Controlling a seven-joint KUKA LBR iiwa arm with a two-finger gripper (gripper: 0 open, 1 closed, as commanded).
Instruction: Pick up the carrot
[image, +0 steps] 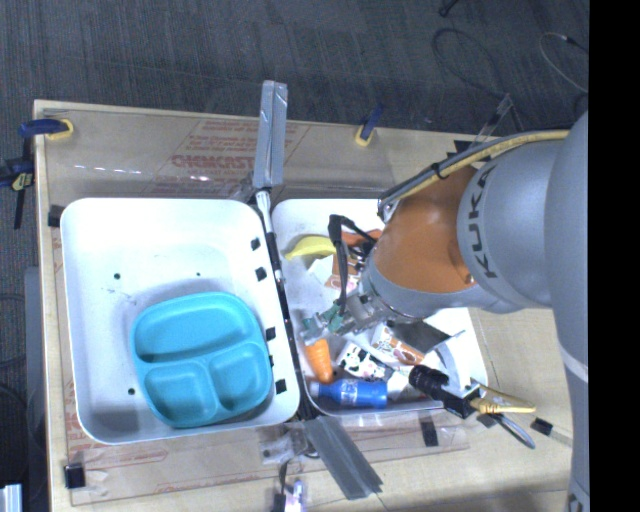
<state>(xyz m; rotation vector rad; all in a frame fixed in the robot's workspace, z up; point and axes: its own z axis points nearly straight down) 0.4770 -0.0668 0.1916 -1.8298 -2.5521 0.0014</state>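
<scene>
The carrot (318, 358) is a short orange piece lying near the left wall of the right bin (300, 215), toward its front. My gripper (338, 318) hangs low over that bin, just above and slightly right of the carrot, and the grey arm with its orange band (425, 250) covers much of the bin behind it. Whether the gripper touches the carrot cannot be made out.
A yellow banana (308, 247) lies at the back left of the right bin. A blue bottle (355, 393) lies at the front, with printed packets (385, 350) beside the carrot. The left bin (100, 260) holds a teal divided tray (200, 355).
</scene>
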